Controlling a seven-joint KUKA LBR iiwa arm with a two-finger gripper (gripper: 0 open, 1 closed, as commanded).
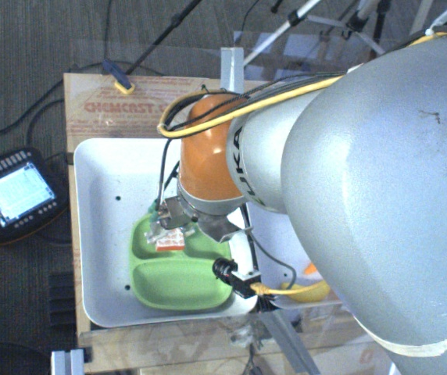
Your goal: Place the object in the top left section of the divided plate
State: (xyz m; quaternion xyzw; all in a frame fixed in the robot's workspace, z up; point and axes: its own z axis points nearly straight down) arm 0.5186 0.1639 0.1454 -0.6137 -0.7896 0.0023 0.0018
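Observation:
A green divided plate (178,281) lies in the left white bin (102,233), towards its near right. The arm's orange band and wrist hang right over the plate's far part and hide the upper sections. Beneath the wrist, the gripper (167,231) sits low over the plate's far left section. A small white and red thing (169,242) shows just under it, at the plate's upper left; whether it is gripped or resting on the plate cannot be made out.
The big grey arm body covers the right bin and most of the right half of the view. Yellow and black cables (286,287) loop near the plate's right edge. A cardboard sheet (122,104) lies behind the bin. A handheld pendant (12,194) sits at far left.

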